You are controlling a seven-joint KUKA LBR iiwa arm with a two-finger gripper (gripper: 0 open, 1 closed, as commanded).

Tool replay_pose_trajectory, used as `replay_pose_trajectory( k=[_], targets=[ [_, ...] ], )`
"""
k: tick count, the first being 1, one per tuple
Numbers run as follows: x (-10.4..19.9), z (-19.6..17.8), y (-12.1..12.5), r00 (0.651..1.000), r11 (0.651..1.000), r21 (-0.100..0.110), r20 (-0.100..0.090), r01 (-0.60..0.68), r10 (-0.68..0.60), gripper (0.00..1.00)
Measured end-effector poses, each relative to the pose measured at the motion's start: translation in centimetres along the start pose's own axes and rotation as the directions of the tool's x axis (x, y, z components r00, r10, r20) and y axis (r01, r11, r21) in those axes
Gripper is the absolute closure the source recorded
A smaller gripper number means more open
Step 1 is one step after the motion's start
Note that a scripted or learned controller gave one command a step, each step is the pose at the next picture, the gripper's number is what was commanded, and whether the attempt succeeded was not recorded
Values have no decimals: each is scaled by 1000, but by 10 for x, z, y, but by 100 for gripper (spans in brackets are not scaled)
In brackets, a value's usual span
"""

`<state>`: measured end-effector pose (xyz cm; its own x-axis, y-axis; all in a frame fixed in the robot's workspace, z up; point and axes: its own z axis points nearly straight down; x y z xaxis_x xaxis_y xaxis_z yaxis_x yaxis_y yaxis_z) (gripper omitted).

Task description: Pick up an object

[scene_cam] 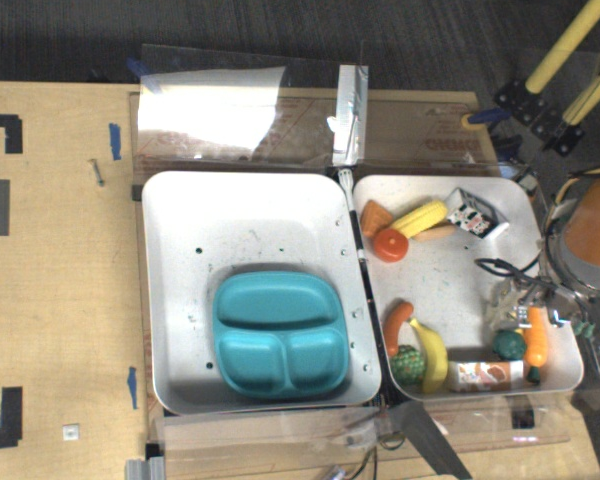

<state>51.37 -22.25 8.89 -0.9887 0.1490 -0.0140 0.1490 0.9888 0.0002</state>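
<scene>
I see the gripper (505, 303) low in the right bin (435, 258), over an orange carrot (536, 340); I cannot tell its state. A glossy teal tray (280, 333) fills the left bin (180, 228).

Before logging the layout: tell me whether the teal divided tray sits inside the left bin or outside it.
Inside. The teal tray lies flat on the floor of the left bin, toward its near edge, within the white walls.
</scene>
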Motion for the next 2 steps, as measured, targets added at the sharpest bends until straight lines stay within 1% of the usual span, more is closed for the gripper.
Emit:
replay_pose_trajectory(
  k=[1,2],
  targets=[
    [30,0,-5,998,998,0,-1,60,-60,0],
    [-29,1,3,1000,1000,2,-1,-6,6,0]
  ],
)
